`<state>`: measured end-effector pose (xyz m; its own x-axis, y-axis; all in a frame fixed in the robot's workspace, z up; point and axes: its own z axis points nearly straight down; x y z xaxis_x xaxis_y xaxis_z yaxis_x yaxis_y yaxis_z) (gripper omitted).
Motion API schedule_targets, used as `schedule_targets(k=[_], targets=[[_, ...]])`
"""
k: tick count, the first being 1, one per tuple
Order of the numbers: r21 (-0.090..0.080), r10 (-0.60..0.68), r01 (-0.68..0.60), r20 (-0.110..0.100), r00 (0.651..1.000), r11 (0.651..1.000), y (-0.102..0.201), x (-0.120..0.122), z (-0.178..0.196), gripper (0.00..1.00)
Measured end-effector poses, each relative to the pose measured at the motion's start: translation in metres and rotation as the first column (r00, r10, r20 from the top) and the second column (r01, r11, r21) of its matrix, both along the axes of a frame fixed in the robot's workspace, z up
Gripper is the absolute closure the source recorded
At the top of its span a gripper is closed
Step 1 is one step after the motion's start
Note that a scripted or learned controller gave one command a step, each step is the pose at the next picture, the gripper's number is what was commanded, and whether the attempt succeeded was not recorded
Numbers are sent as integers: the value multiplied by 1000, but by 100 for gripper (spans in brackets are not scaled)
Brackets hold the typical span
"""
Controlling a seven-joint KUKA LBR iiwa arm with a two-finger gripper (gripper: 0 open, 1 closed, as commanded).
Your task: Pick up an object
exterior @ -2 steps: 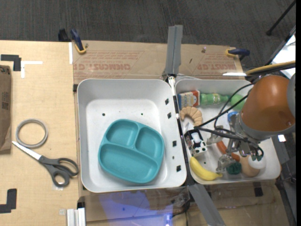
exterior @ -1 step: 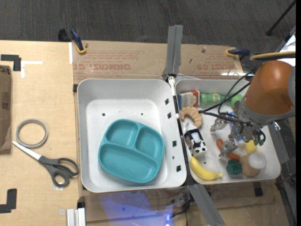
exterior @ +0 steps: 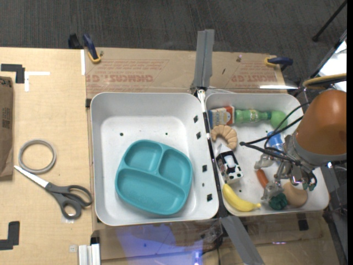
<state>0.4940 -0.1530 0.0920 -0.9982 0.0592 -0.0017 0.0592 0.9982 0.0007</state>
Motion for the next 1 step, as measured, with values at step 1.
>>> schedule_targets(k=[1], targets=[[-1, -35, 35, 4, 999, 999, -18, 114, 9, 0]])
